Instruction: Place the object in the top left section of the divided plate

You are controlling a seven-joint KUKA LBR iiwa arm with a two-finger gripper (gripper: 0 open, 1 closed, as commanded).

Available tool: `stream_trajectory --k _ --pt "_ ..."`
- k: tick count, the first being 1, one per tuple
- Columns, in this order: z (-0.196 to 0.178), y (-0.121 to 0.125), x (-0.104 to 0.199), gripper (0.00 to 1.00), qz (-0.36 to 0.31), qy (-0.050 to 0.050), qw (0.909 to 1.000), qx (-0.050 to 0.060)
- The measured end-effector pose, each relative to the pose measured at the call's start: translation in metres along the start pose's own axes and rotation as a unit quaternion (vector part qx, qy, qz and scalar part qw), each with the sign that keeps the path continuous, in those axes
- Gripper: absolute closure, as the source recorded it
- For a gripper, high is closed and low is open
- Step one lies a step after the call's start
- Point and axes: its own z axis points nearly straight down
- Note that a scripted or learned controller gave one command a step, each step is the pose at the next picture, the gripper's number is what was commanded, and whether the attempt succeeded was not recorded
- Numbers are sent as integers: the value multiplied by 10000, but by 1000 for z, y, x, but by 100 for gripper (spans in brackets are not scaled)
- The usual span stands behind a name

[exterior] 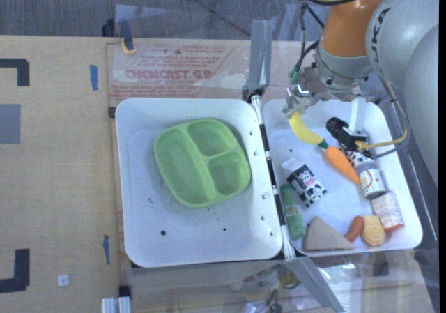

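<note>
Camera view has the green divided plate [202, 162] lying alone in the left bin [132, 235], kept free to receive an item. Toy foods crowd the right bin [408, 235], so picking happens there. At that bin's far left corner the end effector [298, 101] hangs just over the banana [304, 130]; I cannot tell whether it is open or gripping.

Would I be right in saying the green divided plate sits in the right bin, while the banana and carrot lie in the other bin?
Not quite: the camera view shows the green divided plate in the left bin; the banana and carrot lie in the right bin.
</note>
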Motion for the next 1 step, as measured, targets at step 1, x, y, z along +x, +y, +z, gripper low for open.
stream_trajectory --k 1 --pt "-39 -13 -73 100 -886 -9 9961 -25"
